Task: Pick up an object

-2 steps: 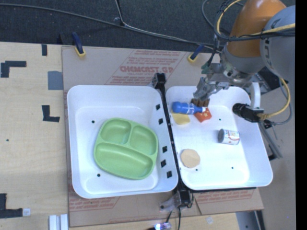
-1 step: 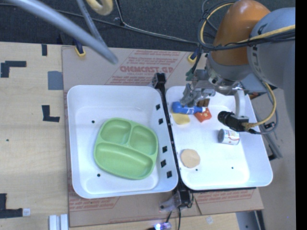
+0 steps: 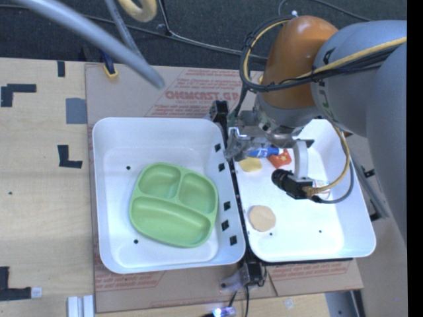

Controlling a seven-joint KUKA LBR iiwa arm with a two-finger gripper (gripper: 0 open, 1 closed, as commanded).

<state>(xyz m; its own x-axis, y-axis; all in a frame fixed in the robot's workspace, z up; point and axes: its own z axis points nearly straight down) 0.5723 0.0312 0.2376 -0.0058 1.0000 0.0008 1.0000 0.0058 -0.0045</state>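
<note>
My gripper reaches down into the right bin at its upper left, close to the wall between the bins. Just below it lies a pale yellow object, with a blue object and a small red object beside it, partly hidden by the wrist. A round tan cookie-like piece lies lower in the same bin, apart from the gripper. The arm's orange band hangs over the bin's top.
The left bin holds a green divided plate. Black clips run along the wall between the bins. A grey pole crosses the upper left. A black cable fitting hangs over the right bin.
</note>
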